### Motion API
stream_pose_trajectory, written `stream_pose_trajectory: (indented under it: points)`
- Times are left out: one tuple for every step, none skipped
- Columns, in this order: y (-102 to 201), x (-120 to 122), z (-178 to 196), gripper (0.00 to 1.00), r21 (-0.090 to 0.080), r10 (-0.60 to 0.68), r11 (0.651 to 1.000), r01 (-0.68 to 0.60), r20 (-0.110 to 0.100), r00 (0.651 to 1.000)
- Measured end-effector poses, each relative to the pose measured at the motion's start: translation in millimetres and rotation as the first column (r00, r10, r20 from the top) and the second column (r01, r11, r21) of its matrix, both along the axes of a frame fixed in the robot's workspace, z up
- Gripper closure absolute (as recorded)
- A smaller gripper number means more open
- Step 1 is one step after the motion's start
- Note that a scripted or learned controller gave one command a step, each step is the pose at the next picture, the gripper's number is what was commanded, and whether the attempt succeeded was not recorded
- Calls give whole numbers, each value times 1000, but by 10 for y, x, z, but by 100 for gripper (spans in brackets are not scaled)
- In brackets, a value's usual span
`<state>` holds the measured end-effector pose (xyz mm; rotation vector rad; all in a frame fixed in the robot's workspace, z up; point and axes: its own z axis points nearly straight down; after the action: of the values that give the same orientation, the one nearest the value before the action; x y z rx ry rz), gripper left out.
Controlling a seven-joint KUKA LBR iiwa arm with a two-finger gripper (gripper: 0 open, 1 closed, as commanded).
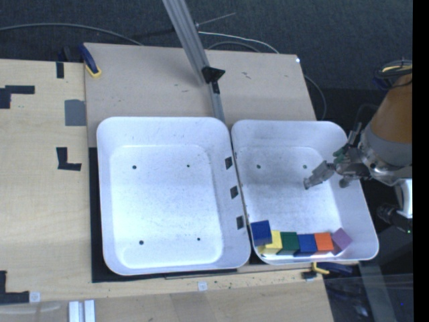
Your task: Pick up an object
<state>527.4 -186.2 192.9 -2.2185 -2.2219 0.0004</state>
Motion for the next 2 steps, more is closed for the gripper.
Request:
stream_pose_trajectory:
  points:
    - [531, 247, -339, 0, 2, 5, 1000, -5, -3, 1000]
    - [497, 241, -320, 0, -1, 0, 1000, 0, -1, 1000]
